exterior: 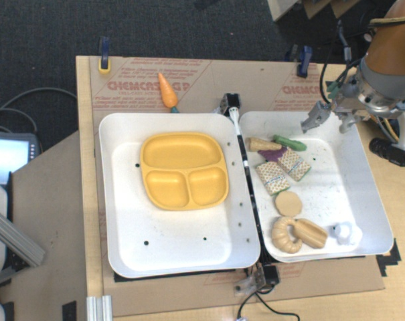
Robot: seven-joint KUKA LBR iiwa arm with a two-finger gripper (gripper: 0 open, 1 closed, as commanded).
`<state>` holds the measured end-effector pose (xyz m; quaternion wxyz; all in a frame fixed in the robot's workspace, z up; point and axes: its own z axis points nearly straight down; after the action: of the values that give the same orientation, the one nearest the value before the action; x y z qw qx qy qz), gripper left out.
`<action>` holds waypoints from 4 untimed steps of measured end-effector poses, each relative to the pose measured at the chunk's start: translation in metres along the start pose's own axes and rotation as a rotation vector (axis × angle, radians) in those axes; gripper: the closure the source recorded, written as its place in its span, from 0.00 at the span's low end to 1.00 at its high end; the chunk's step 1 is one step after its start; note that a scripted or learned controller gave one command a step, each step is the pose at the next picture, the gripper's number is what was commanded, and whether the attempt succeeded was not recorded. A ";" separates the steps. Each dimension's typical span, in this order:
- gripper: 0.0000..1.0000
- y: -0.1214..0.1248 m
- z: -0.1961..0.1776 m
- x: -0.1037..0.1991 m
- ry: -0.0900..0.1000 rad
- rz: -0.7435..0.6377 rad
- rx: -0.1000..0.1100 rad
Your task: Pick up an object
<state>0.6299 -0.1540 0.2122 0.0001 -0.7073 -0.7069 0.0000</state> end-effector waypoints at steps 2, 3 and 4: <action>0.00 -0.011 0.124 0.051 -0.005 -0.003 -0.010; 0.00 -0.030 0.122 0.034 0.001 0.001 -0.011; 0.00 0.026 0.118 0.054 -0.001 0.005 0.038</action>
<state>0.6562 -0.0997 0.0939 0.0131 -0.7090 -0.7049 0.0140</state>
